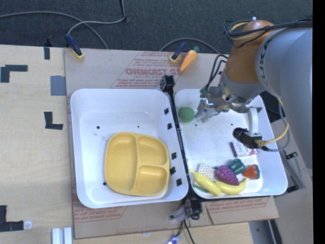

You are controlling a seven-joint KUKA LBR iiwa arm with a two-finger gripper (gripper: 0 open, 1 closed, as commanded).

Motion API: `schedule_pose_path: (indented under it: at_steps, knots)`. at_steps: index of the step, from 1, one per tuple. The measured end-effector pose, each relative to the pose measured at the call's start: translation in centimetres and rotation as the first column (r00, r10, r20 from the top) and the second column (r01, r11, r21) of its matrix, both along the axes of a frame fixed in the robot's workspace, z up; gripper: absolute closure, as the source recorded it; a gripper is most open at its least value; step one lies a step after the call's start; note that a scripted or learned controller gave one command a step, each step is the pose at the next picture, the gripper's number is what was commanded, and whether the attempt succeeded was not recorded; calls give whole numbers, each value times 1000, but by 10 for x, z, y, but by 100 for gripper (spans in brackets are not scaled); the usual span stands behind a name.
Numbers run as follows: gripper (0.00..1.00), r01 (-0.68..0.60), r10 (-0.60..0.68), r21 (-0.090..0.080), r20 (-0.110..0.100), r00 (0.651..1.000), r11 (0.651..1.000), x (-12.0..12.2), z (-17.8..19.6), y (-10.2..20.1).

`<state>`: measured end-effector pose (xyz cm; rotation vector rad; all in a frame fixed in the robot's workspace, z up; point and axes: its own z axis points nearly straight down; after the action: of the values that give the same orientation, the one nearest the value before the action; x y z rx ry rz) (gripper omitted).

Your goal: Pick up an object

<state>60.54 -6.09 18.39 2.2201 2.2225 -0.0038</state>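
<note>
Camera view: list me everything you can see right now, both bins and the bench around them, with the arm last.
Bins: 2, white, side by side on the bench.
Divided tray: 1, yellow, left bin.
Ball: 1, green, right bin, far left corner.
Bananas: 2, yellow, right bin, near edge.
Grapes: 1 bunch, purple, beside the bananas.
Red-and-green toy: 1, right of the grapes; kind unclear.
Small packet: 1, pinkish, right bin.
Carrot: 1, orange, on the cardboard behind the bins.
Clamps: 2, blue and yellow, far cardboard edge.
Arm: 1, grey and orange, from the right.
Gripper: 1, beside the ball.
</note>
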Motion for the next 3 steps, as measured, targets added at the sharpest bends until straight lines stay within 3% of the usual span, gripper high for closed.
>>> schedule_pose_path:
  at_steps: [2,3]
  knots:
    - [100,-1,1,2,1,1000,1000,5,15,30]
    - [100,-2,2,2,0,1000,1000,1,14,92]
